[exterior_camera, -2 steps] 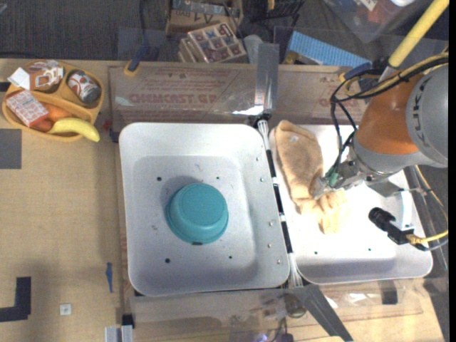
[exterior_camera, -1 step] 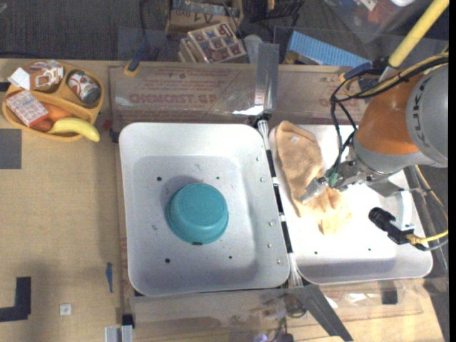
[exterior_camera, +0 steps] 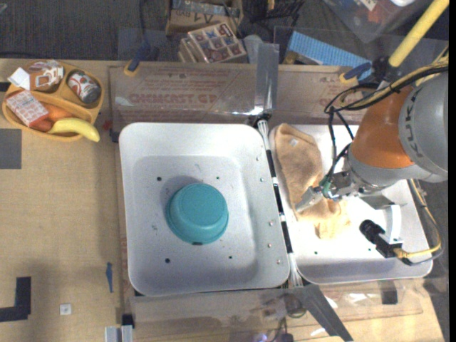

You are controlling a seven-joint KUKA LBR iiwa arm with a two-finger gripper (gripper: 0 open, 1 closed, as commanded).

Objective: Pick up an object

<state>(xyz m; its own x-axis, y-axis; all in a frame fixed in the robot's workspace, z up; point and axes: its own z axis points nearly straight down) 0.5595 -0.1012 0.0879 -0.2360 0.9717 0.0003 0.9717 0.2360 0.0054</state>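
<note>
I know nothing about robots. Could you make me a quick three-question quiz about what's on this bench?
1. True or false: the teal bowl sits in the left bin.
2. What lies under the gripper in the right bin? A) a banana B) a tan cloth C) a book
3. What colour is the band on the arm?

Key: 1 true; 2 B; 3 orange.

Matt teal bowl (exterior_camera: 198,213) (plastic); soft tan cloth (exterior_camera: 298,164).
</note>
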